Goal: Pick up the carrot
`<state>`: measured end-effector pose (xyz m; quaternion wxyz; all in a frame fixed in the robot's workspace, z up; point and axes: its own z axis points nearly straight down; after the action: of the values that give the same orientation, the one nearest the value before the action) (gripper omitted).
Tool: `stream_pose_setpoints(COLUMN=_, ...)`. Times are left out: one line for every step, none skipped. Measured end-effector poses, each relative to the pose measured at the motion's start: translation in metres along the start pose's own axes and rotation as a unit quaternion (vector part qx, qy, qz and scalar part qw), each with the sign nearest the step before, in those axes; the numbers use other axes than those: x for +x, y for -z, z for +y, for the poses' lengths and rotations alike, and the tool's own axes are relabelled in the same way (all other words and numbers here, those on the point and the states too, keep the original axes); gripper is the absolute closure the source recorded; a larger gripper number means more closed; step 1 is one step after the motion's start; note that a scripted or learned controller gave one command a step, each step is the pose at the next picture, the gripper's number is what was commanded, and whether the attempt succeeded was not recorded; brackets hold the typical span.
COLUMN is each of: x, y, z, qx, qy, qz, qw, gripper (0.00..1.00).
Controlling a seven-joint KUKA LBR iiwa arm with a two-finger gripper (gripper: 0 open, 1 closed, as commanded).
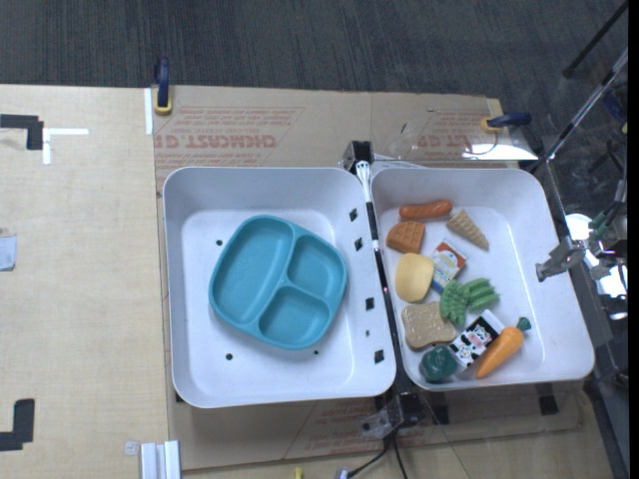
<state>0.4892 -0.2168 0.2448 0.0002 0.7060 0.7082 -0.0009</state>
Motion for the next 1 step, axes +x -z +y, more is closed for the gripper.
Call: stream_pose_setpoints(x=0.0008, y=-0.132, z=-0.0108, qx=-0.001, qy=0.135, qz=0.001, qw=0.9909, gripper=0.0)
